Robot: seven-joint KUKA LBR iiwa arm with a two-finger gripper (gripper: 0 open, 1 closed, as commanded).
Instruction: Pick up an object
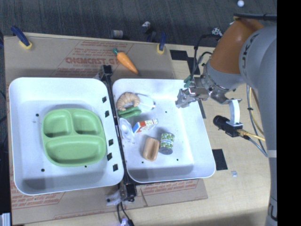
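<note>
From my remote seat I see the claw hovering over the right bin's upper right edge; I cannot tell how far it is open, and nothing visible sits in it. Left of it, inside that bin, lie a croissant, a green pepper, a small tube, a tan block and a green can just beside it. The left bin holds a green divided plate. A toy carrot rests on the cardboard beyond the bins
</note>
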